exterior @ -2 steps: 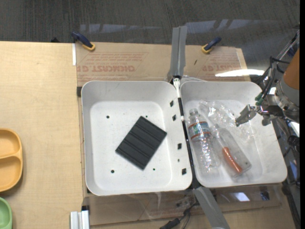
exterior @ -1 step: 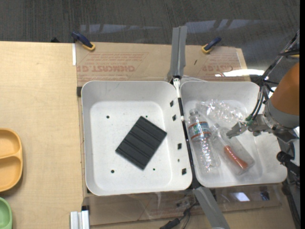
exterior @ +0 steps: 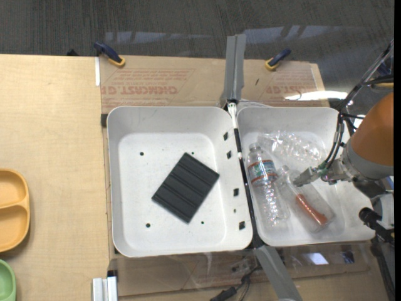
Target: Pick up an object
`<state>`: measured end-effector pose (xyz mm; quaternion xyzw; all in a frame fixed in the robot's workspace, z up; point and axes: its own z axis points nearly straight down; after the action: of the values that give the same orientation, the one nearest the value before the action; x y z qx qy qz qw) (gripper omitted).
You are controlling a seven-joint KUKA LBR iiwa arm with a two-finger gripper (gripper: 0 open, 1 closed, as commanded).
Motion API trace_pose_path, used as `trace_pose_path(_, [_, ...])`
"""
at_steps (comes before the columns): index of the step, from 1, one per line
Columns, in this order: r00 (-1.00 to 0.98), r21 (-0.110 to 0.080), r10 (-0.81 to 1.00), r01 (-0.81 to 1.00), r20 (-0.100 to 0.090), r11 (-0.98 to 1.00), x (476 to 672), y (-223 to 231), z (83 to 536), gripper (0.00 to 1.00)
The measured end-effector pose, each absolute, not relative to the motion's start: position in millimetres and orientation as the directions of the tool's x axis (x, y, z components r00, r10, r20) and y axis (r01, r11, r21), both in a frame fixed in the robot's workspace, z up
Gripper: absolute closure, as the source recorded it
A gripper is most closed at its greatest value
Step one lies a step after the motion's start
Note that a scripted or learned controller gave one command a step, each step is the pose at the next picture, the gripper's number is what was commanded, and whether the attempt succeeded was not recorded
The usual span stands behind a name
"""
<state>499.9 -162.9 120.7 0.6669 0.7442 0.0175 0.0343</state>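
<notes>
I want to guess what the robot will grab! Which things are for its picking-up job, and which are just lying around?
For the job:
- gripper
- clear water bottle, right bin
- crinkled clear plastic, right bin
- reddish stick in a clear wrapper, right bin
- black ridged pad, left bin

Just lying around:
- orange tray
- green dish
- two clamps
- cardboard
</notes>
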Motion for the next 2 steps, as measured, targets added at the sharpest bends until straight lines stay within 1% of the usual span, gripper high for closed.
trace_pose_path(1, [-0.177,0.073,0.984,0.981,-0.037,0.179,500.4,-161.2,120.9,0.00])
trace_pose_path(2, [-0.179,0.071,0.983,0.981,-0.038,0.182,499.8,-158.4,120.9,0.00])
